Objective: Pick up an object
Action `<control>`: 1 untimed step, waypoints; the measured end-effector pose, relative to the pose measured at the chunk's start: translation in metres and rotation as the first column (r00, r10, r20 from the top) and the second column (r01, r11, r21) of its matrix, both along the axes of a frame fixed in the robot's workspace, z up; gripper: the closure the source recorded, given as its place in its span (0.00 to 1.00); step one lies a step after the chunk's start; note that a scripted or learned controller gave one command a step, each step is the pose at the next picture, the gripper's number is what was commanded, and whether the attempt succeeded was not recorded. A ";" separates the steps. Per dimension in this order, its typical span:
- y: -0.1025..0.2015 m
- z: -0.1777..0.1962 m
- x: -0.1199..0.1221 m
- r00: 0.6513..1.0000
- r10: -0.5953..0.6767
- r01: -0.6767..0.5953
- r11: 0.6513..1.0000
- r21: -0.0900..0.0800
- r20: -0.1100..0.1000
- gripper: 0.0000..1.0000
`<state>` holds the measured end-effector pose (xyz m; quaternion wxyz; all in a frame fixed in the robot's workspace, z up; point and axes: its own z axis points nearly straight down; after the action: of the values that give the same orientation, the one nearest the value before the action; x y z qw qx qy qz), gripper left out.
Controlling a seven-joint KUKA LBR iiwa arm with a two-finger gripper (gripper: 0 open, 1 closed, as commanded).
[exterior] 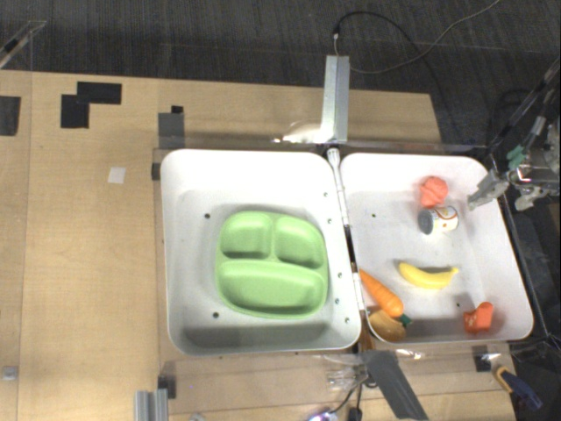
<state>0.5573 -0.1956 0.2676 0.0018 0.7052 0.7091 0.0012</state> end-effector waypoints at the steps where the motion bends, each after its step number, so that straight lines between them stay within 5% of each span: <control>1: -0.009 -0.074 0.059 0.962 -0.274 0.274 0.962 0.001 0.000 0.00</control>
<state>0.6168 -0.2046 0.1935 0.0017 0.7966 0.6045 0.0012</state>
